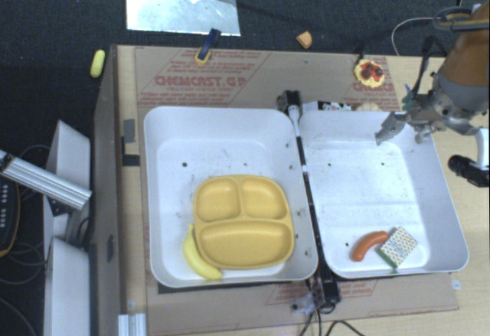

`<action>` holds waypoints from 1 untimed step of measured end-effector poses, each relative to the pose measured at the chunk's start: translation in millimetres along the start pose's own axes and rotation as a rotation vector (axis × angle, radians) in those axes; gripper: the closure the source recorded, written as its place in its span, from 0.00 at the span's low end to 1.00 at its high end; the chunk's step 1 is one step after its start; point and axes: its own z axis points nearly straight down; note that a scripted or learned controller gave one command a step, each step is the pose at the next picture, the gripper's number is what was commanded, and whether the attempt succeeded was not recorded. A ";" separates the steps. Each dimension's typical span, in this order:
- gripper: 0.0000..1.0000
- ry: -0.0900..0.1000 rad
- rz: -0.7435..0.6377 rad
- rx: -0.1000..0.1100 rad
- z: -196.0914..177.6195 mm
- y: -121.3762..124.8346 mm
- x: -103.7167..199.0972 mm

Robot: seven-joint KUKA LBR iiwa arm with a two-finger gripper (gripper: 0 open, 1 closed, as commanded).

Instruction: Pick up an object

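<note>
In the right bin [429, 197], near its front edge, an orange sausage [369, 245] lies beside a small green-and-white box [399, 246]. The left bin [164, 174] holds a yellow divided plate [243, 221], and a yellow banana [197, 257] is tucked against the plate's front left side. My gripper [402, 132] hangs over the right bin's back right corner, far from the sausage and the box. It is open, with nothing between its fingers.
On the cardboard behind the bins lies a small toy pizza [370, 72]. A blue-and-yellow clip [207, 44] sits at the cardboard's back edge. On the dark floor are an orange piece [305, 39] and a yellow piece [97, 63].
</note>
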 end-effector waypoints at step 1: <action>0.00 0.000 0.002 0.000 100.8 -33.7 -15.9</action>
